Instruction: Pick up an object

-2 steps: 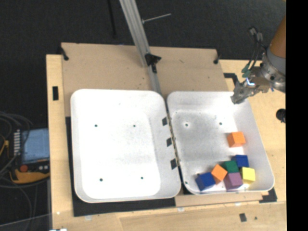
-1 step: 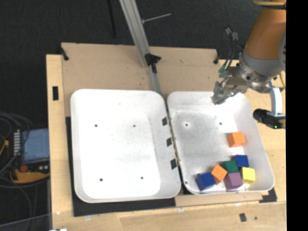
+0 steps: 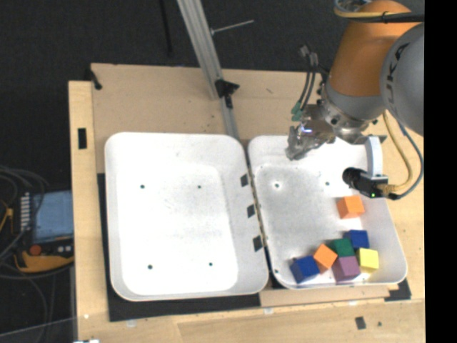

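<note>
Several small blocks lie in the right bin (image 3: 300, 191). An orange block (image 3: 350, 206) sits alone near the right wall. At the front right corner cluster a blue block (image 3: 305, 268), another orange block (image 3: 325, 256), a green block (image 3: 343, 247), a dark blue block (image 3: 358, 238), a purple block (image 3: 346, 268) and a yellow block (image 3: 368, 259). My gripper (image 3: 300, 147) hangs over the bin's far left part, well away from all the blocks. No block shows at its tip.
The left bin (image 3: 178, 213) lies beside the right one, with a row of dark clips along the seam. A metal pole (image 3: 203, 41) slants up behind the bins. A blue device and cables sit off the bench at the left.
</note>
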Tool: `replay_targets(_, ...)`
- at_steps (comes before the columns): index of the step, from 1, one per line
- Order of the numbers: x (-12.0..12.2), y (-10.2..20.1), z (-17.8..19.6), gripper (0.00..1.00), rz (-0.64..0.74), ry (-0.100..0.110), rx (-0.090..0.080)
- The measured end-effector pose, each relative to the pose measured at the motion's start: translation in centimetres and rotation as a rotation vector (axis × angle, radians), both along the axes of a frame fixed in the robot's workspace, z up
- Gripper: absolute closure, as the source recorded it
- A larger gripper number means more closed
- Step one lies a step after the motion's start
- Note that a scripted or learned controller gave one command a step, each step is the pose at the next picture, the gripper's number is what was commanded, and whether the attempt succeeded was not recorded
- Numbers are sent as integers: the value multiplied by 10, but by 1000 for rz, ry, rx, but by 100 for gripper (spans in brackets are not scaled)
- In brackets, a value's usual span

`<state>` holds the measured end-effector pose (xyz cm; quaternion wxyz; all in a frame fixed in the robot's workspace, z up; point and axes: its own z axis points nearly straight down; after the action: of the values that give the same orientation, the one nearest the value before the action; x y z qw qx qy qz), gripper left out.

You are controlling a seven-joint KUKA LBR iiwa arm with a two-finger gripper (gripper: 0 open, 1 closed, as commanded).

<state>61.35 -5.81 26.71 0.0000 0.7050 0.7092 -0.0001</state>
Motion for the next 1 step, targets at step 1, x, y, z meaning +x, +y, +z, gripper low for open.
replay_targets(1,12,49,-10,100,0,-2,-1)
